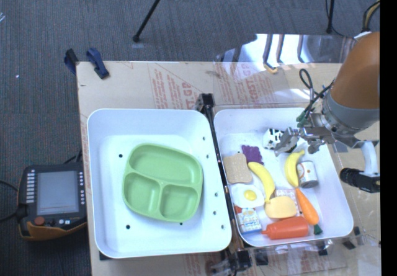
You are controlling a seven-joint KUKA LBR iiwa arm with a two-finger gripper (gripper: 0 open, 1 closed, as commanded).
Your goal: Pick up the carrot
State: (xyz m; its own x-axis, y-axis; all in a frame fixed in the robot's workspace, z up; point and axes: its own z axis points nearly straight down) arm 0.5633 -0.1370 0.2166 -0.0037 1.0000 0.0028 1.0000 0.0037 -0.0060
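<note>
The carrot (307, 206) is orange with a green tip and lies slanted in the right bin (224, 121), near its front right corner. It rests between a yellow wedge (280, 208) and the bin's right wall, just above a red bottle (286, 228). My gripper (304, 142) hangs over the back right part of the same bin, above a yellow banana (293, 168) and a small can (307, 174). It is well back from the carrot and not touching it.
The right bin also holds a second banana (263, 178), a bread slice (237, 168), a fried egg (248, 195), purple grapes (251, 154), a black-and-white toy (273, 138) and a small carton (249, 221). A green divided plate (162, 182) sits in the left bin (105, 126).
</note>
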